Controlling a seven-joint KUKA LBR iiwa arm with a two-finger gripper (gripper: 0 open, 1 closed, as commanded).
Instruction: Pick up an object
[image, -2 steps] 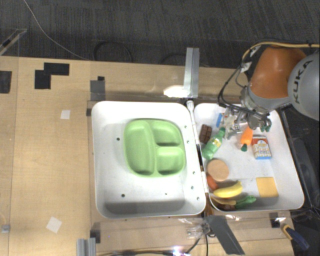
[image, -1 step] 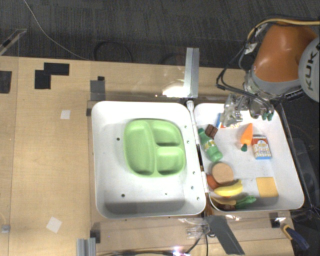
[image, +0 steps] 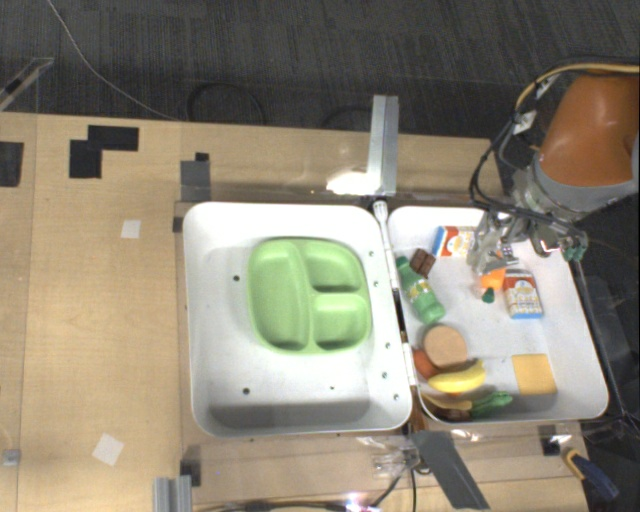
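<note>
The right bin (image: 580, 330) holds several small objects. My gripper (image: 493, 260) hangs over its upper middle, just above a small orange piece (image: 488, 290) with a green end. A red and white carton (image: 523, 298) lies just right of that piece. A blue, orange and white box (image: 453, 241) lies left of the gripper. Near the bin's left wall are a brown block (image: 422, 263) and a green bottle (image: 421, 295). Lower down sit a round brown bun (image: 446, 346), a banana (image: 458, 380), a green vegetable (image: 492, 402) and a yellow-orange block (image: 534, 373). Nothing shows in the gripper's grasp.
The left bin (image: 220, 380) holds a green divided plate (image: 306, 294). A metal post (image: 384, 140) stands at the back between the two bins. The arm's orange band (image: 590, 130) and its cables overhang the right bin's back right corner.
</note>
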